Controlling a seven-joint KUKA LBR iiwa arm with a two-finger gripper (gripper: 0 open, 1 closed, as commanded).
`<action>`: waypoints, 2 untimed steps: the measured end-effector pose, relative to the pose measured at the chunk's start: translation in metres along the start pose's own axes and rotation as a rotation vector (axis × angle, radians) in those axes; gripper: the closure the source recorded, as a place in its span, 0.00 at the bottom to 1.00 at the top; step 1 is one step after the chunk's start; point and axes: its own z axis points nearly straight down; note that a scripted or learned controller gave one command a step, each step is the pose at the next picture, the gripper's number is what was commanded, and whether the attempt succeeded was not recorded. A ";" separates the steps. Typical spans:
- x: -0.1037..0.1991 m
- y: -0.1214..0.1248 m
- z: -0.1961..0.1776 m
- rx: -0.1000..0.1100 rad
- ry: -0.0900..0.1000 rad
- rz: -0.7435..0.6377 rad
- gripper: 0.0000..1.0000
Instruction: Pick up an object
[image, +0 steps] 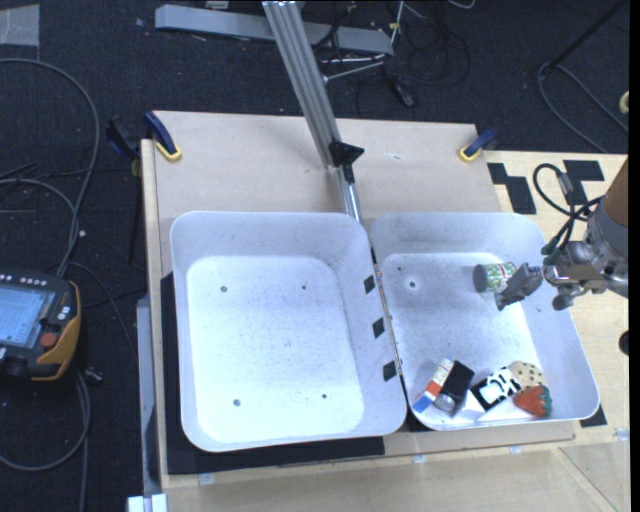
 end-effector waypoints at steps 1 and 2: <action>-0.007 -0.013 0.123 0.007 0.002 0.001 0.00; 0.042 0.025 0.041 -0.007 0.000 -0.044 0.00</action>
